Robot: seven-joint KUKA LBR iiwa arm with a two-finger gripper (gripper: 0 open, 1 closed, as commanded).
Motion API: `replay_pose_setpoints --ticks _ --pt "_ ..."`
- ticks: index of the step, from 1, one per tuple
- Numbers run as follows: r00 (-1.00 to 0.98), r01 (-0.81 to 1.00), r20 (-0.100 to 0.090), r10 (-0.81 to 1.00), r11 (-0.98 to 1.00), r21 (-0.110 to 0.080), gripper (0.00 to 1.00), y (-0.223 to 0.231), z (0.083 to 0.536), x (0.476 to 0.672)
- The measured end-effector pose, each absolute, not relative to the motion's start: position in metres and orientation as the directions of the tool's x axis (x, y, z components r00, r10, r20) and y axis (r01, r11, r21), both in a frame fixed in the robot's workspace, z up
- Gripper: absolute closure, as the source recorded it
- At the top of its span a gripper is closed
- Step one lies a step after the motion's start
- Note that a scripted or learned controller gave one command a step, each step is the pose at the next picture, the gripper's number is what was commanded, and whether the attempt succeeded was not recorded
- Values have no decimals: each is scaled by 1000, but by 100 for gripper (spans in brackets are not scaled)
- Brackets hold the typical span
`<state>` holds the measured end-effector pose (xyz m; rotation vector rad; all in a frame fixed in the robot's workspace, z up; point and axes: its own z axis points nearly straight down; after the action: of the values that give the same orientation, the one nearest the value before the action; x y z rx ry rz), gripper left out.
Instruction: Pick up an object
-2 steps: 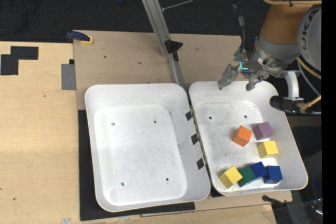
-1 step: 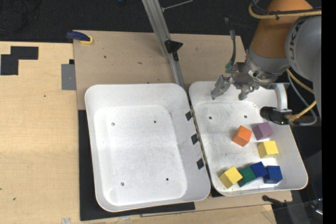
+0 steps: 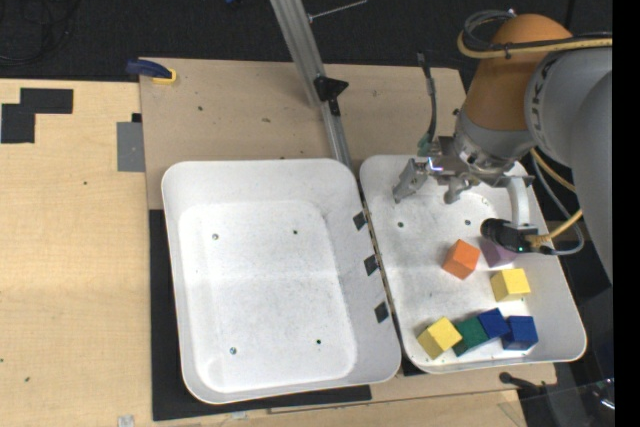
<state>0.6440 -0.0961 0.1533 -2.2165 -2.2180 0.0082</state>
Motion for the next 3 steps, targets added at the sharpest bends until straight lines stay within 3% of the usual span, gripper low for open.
replay_pose_setpoints --ticks 1,2,3 --pt "1 1000 0 1000 -1 -8 0 -104 102 648" --pt "5 1000 1 1000 -5 -4 100 -105 116 649" --pt "3 1000 0 1000 -3 3 100 -107 159 653"
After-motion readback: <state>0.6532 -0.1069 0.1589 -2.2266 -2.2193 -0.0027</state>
